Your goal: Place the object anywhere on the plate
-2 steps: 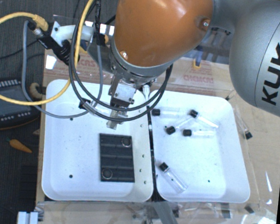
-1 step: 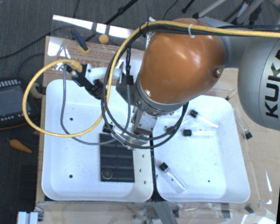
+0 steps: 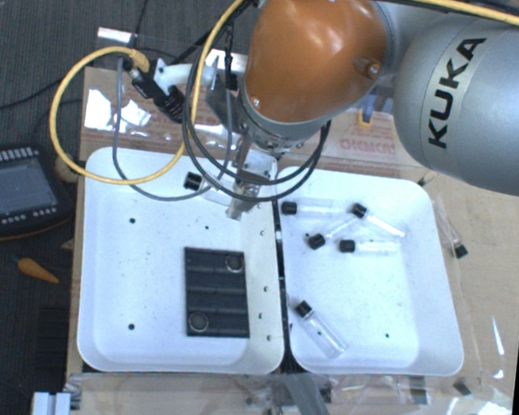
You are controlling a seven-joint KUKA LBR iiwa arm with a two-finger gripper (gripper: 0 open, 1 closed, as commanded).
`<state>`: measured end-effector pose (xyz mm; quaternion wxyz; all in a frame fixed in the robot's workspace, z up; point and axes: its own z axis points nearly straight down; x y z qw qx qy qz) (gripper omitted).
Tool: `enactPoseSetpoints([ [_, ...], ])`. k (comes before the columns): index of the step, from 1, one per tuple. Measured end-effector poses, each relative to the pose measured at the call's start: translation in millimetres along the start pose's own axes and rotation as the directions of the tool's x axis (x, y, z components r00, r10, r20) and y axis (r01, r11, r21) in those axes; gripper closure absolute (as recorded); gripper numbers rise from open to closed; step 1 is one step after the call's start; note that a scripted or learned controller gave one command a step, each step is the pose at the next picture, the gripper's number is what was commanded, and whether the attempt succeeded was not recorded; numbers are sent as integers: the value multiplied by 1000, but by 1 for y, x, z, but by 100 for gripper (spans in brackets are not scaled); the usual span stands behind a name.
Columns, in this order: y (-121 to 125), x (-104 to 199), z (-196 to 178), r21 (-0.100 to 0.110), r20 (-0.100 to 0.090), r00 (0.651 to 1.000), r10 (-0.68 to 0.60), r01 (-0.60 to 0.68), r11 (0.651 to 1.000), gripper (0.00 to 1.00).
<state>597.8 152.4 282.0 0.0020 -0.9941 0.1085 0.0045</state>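
Note:
A black ribbed plate [image 3: 217,292] lies in the left bin [image 3: 123,261], with a round vial top in its upper right slot [image 3: 234,263] and another in its lower left slot [image 3: 198,321]. Several clear vials with black caps lie in the right bin [image 3: 416,303]; one is at the top [image 3: 370,218], one in the middle [image 3: 327,234] and one lower down [image 3: 318,324]. My gripper [image 3: 238,207] hangs over the far edge of the left bin, close to the divider and well above the plate. The wrist hides its tip. A small black cap [image 3: 192,182] lies just left of it.
A yellow cable [image 3: 66,106] and black cables loop over the far left corner of the left bin. A teach pendant [image 3: 14,193] sits on the floor at the left. The arm's orange wrist [image 3: 310,50] covers the far middle of the bench.

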Motion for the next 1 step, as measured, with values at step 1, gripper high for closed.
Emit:
enactPoseSetpoints([
  [1, 0, 0, -1, 1, -1, 1000, 0, 0, 1000, 0],
])
